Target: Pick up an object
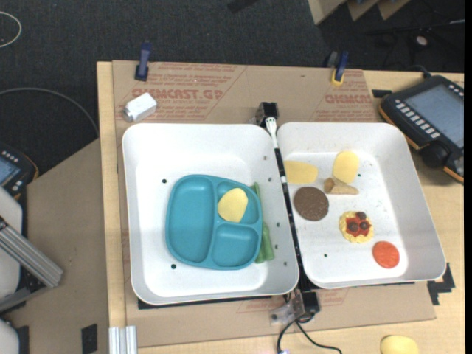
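Starting at the near edge of the bench [74, 198], a yellow rounded thing [398, 344] sat outside both bins, and a cable connector [306, 303] was tucked at the seam between them. Just beyond, in the right bin [424, 234], the loose pieces were spread out, most with open white around them, which looked to favour a clean grab: an orange-red disc [386, 254] nearest, then a yellow piece with red and dark topping [357, 226], then a brown round disc [310, 203]. Farther back lay a small tan wedge [340, 186] touching a yellow lump [346, 166], with a flat pale-yellow slice [301, 172] close to the dividing rim. Over in the left bin [147, 198], a blue compartment tray [214, 221] lay flat, a yellow piece [233, 205] resting in its upper right compartment and a green thing [263, 234] wedged under its right edge against the wall, a poor pick, I'd say. Farther still, a white block [140, 107] lay on the cardboard, two blue clamps [143, 61] pinned the far edge down, and a handheld pendant [428, 116] sat off to the right. As for the pincer, I couldn't tell its state, and nothing had yet been lifted.
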`<action>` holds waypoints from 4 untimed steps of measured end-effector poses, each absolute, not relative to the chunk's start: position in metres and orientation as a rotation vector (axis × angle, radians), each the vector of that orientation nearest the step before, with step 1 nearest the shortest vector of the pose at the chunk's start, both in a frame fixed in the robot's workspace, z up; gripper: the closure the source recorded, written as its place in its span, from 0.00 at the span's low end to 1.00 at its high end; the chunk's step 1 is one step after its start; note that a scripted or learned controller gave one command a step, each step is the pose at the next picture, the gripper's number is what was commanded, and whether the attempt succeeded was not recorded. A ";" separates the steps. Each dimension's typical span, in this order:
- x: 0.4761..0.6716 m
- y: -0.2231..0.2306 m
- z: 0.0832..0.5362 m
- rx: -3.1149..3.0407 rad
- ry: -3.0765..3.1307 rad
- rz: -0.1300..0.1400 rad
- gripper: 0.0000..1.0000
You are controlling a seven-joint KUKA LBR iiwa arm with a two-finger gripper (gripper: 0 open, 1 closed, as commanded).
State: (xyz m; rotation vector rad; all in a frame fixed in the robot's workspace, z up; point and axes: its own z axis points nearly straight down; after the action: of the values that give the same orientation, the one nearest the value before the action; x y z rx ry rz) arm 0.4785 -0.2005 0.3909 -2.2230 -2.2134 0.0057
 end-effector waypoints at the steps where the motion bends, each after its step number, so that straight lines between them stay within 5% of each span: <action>1: 0.478 -0.225 0.297 -2.219 -2.212 0.008 1.00; 2: 0.480 -0.199 0.488 -2.232 -2.239 -0.014 1.00; 3: 0.479 -0.215 0.375 -2.217 -2.213 0.007 1.00; 4: 0.479 -0.224 0.307 -2.219 -2.215 0.005 1.00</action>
State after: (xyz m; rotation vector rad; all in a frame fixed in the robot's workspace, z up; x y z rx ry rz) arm 0.4785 -0.2239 0.3070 -2.2187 -2.2151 0.0049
